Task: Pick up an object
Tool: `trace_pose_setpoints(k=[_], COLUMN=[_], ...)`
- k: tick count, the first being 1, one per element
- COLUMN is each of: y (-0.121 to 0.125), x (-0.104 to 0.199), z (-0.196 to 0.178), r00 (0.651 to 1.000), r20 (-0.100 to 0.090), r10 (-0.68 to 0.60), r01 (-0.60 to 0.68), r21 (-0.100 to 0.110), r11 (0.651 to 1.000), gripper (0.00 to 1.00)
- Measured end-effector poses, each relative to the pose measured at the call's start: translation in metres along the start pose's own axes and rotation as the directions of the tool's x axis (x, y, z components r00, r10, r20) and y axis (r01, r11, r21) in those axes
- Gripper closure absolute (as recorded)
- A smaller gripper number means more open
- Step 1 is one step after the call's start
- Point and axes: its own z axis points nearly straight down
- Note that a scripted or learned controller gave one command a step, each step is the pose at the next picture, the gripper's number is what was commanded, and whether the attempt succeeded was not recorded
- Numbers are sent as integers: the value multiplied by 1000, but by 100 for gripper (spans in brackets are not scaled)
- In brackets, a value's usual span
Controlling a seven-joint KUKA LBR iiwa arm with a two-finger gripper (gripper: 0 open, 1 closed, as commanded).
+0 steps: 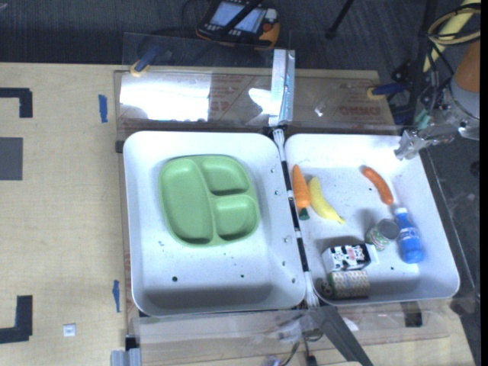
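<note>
Banana [325, 203] lies in the right bin [435, 204], and everything else sits around it: a carrot [301, 191] just beside it toward the left bin [145, 204], a sausage [378, 184] well apart on its far side, a blue bottle [409, 238] and small can [380, 235] below that, a printed box [349, 256] nearer the front. A green divided tray [207, 198] fills the left bin. The end effector [415, 138] hovers over the right bin's back corner; whether it is released or clenched, I cannot tell.
</note>
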Motion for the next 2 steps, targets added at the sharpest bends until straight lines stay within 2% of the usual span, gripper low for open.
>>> trace_pose_setpoints(k=[1, 2], y=[-27, 30], x=[4, 55], z=[83, -21], r00=[975, 995], r20=[10, 2], r10=[-223, -103], r01=[223, 103], r21=[-13, -3], r11=[975, 995], gripper=[100, 100])
